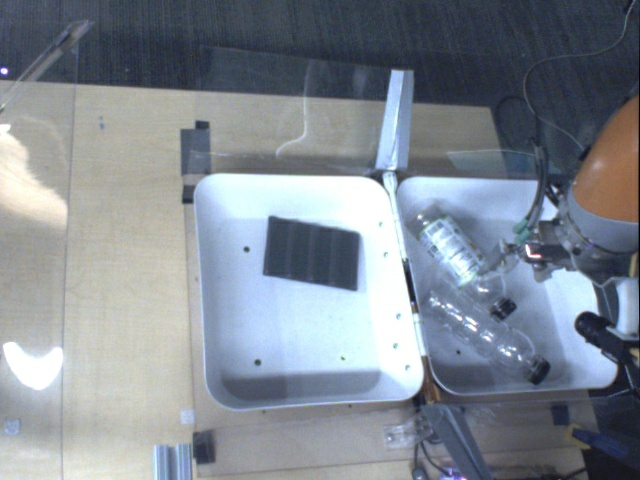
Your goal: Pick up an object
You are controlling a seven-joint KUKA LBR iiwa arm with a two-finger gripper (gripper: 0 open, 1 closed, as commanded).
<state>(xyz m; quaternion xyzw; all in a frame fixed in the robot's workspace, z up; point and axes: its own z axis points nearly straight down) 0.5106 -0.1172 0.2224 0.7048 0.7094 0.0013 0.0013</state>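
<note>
Two clear bottles (470,293) in right bin (470,190), outlines faint; gripper (515,253) perhaps above.

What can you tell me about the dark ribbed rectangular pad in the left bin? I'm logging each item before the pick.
The dark ribbed rectangular pad is charcoal grey to black, matte, with faint parallel ridges running across its short side; it looks like rubber or foam. It lies flat on the floor of the left white bin, in the far half, turned slightly off the bin's edges. It touches only the bin floor, well apart from the walls.
</note>
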